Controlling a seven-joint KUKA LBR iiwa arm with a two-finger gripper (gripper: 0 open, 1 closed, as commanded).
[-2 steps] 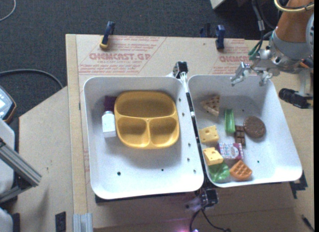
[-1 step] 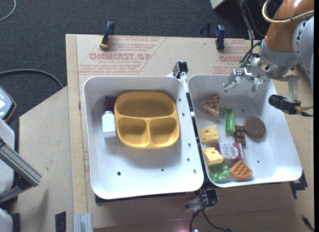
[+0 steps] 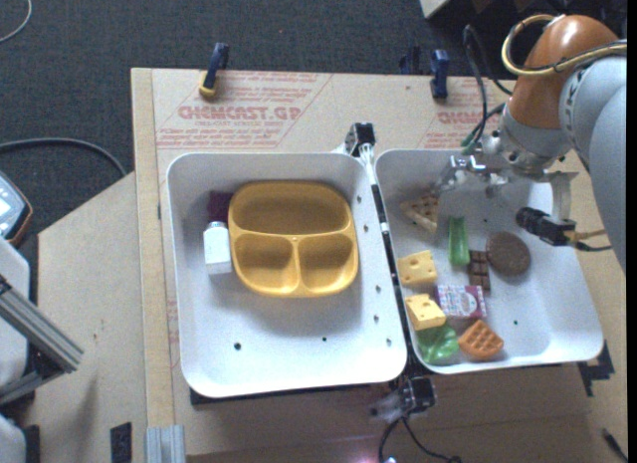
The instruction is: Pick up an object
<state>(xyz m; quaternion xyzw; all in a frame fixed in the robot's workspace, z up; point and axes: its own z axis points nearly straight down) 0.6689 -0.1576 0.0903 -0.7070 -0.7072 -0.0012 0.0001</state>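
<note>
Toy foods [image 3: 448, 292] in rt bin; tool [image 3: 468, 167] above, fingers unclear.

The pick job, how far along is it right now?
Nothing looks picked yet. The pizza slice, green piece, cheese cubes and waffle all lie in the right bin. The tool hovers over that bin's far end near the pizza slice. Grasping and lifting remain.

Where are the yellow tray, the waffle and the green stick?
yellow tray [image 3: 289, 214]: camera view, floor of its large upper compartment.
waffle [image 3: 481, 341]: camera view, middle of its orange top.
green stick [image 3: 458, 242]: camera view, middle of its length.
</note>
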